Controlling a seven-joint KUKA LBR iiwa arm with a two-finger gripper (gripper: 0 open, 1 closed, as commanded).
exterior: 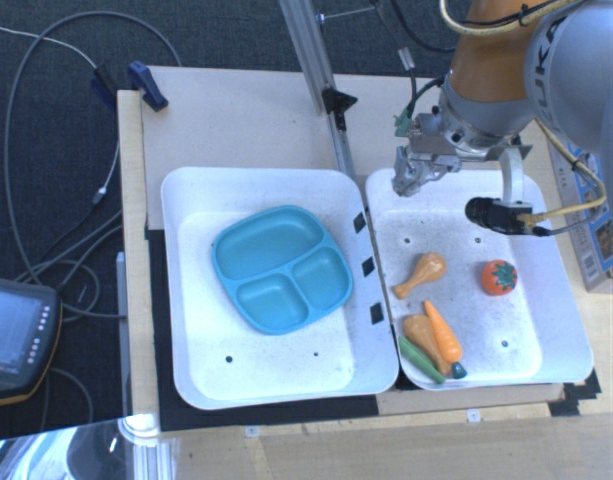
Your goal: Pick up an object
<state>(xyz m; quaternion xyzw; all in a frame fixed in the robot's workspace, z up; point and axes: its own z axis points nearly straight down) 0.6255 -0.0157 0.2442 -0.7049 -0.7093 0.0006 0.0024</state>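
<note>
Robot arm (526, 58) above two white bins on a bench.
Its gripper (418, 173) hangs over the right bin's (546, 363) far left corner; whether it is spread or pressed together cannot be told. That bin holds a drumstick (419, 273), tomato (498, 277) and carrot (441, 334); the left bin (186, 368) holds a blue divided tray (281, 268).

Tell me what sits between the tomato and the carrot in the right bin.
Nothing: in the camera view, the stretch from the tomato down-left to the carrot is bare speckled floor of the right bin.
</note>
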